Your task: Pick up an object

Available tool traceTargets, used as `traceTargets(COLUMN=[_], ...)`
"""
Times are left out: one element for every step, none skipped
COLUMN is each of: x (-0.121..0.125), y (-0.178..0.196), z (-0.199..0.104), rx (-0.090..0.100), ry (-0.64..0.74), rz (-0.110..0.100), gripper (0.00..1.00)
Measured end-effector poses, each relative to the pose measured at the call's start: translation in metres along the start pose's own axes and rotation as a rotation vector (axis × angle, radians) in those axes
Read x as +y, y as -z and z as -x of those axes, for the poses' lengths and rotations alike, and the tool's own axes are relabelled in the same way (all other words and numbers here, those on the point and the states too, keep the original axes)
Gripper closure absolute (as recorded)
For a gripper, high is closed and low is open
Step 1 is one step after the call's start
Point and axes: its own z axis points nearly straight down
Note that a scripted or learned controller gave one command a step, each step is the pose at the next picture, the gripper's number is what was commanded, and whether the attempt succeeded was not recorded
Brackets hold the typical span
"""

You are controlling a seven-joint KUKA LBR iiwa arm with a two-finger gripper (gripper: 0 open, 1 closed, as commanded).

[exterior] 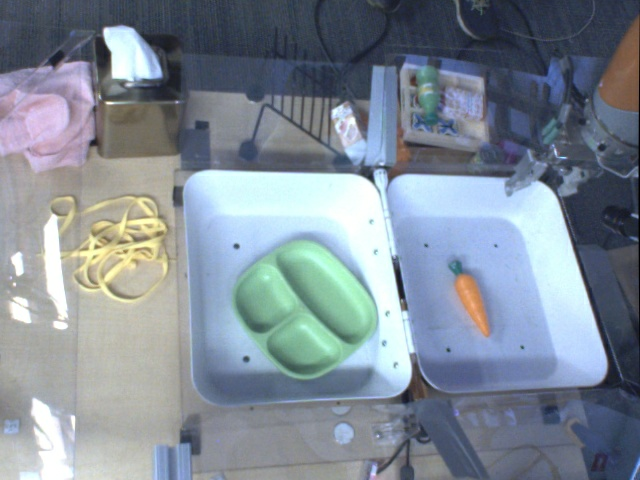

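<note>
White bins side by side: left bin [205,268] holds a green divided plate [305,306]; right bin [545,228] holds an orange carrot [471,299], near its centre. Gripper [540,163] hangs above the right bin's far right corner; finger spacing cannot be told.

We can read no text, number or brand anywhere. The printed card [443,102] just beyond the right bin [540,208] carries coloured pictures and small marks, but they are too blurred for us to make out.
</note>
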Motion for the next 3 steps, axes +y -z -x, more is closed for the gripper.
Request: traceTargets(x=[-0.073, 0.006, -0.02], y=[-0.135, -0.037, -0.087], z=[-0.114, -0.209, -0.269], rx=[0.003, 0.001, -0.013], ry=[-0.294, -0.24, -0.174], rz=[0.001, -0.001, 0.009], gripper=[0.0, 0.0, 0.0])
